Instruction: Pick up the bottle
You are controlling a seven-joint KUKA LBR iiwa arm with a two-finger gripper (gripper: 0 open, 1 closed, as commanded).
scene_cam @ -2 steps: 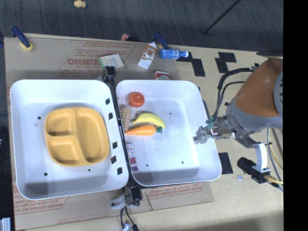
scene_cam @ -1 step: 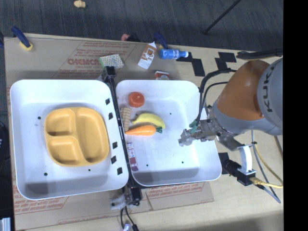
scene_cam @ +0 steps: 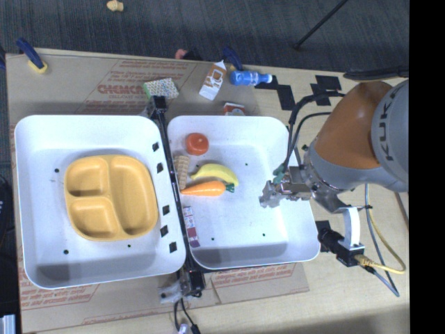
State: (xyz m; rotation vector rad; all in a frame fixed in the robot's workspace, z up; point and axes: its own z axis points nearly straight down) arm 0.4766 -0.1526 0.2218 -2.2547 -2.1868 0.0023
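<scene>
The fingers' opening cannot be told as the gripper (scene_cam: 270, 195) is hovering at the right bin's (scene_cam: 236, 252) right side. The bottle (scene_cam: 249, 78) is lying on the table (scene_cam: 327, 298) at upper centre, outside the 2 bins.

Just left of the gripper (scene_cam: 271, 195), inside the right bin (scene_cam: 240, 252), a carrot (scene_cam: 203, 189) lay touching a banana (scene_cam: 215, 173), with a red-orange round piece (scene_cam: 197, 143) above them. Well to its left, a yellow divided tray (scene_cam: 110, 195) sat in the left bin (scene_cam: 38, 256).

Overhead slanted view of both bins (scene_cam: 28, 186)
</scene>
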